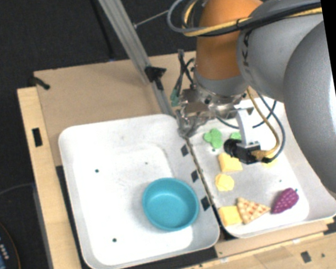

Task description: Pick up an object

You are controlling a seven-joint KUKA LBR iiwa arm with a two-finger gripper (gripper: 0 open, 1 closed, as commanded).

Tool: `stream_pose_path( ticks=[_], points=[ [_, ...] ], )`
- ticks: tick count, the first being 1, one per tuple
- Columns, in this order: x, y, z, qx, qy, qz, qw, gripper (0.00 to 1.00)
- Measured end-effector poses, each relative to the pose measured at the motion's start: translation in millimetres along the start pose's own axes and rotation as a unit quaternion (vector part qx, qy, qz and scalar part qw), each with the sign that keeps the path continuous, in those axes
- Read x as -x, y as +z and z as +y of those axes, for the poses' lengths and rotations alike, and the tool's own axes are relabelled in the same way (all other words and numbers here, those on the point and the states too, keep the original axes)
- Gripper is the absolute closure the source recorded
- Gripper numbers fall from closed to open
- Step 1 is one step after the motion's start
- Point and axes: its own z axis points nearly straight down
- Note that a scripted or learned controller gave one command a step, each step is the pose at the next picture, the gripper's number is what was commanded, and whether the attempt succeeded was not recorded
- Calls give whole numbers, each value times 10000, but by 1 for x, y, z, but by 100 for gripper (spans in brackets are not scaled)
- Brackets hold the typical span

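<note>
The gripper (185, 124) is seen at the far end of the bench, over the seam where the left bin (94, 149) and the right bin (308, 201) meet. It is carried by the grey arm (296, 64), which reaches in from the right. How far the gripper is spread cannot be told, as its tip is lost against the bin rims and the wrist hardware. Nothing is seen held in it.

The nearest object is a small green piece (212, 137), which lies in the right bin just beside the gripper, on its right and slightly nearer the camera. It is not seen to be touched by it. Further towards the near rim of the same bin, a yellow block (229, 163) and a rounded yellow piece (224, 182) are laid close together. At the near end, a yellow wedge (229, 215) is set against a pizza slice (252, 210), with a purple grape bunch (284, 200) just beside them. A blue bowl (170, 204) is placed upright in the left bin, near its right rim and well apart from the gripper.
</note>
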Motion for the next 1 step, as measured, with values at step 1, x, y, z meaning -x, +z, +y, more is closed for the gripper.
stream_pose_path(
  ticks=[1],
  points=[
    [-43, 11, 23, -4, 3, -4, 10000, 100]
  ],
)
